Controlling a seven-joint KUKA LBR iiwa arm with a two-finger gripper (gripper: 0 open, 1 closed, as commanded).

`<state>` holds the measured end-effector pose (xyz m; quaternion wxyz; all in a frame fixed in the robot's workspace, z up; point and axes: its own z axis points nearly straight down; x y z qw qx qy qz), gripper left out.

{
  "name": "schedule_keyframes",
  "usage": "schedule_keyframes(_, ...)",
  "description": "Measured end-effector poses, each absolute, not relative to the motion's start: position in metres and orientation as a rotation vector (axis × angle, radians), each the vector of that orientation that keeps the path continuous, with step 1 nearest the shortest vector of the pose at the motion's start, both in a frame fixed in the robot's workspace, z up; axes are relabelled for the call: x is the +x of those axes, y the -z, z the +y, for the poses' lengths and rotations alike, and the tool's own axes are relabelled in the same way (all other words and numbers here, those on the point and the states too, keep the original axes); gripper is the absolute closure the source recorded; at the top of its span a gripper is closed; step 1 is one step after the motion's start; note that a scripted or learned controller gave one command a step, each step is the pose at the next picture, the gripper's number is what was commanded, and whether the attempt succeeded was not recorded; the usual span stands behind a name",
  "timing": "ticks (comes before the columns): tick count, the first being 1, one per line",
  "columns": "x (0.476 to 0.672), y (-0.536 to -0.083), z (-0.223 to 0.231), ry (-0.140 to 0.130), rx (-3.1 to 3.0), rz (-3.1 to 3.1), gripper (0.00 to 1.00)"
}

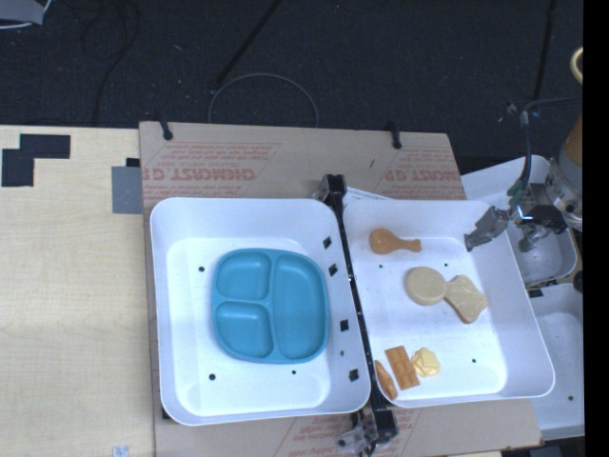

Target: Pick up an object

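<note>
1. Two shallow white bins sit side by side on a cardboard sheet (285, 165) on the bench.
2. The left bin (181, 255) holds a blue divided plate (269, 306), lying flat near its middle.
3. The right bin (495, 350) holds the food pieces: a tan drumstick (393, 243) near the back, a round beige cookie (426, 286) at the centre, and a bread slice (466, 298) touching the cookie's right side.
4. Near the front lie an orange cracker (402, 367), a thinner orange strip (384, 379) just left of it, and a small yellow piece (425, 362) beside the cracker's right edge.
5. The gripper (487, 228) sits over the right bin's back right corner, away from the food pieces.
6. Nothing lies between its fingers; whether they are spread or closed cannot be told.
</note>
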<state>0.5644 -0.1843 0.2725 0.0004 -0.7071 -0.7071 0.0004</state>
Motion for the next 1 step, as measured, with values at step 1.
schedule_keyframes(1,0.5741,-0.2186,-0.1832,-0.006,-2.216,-2.217,0.0)
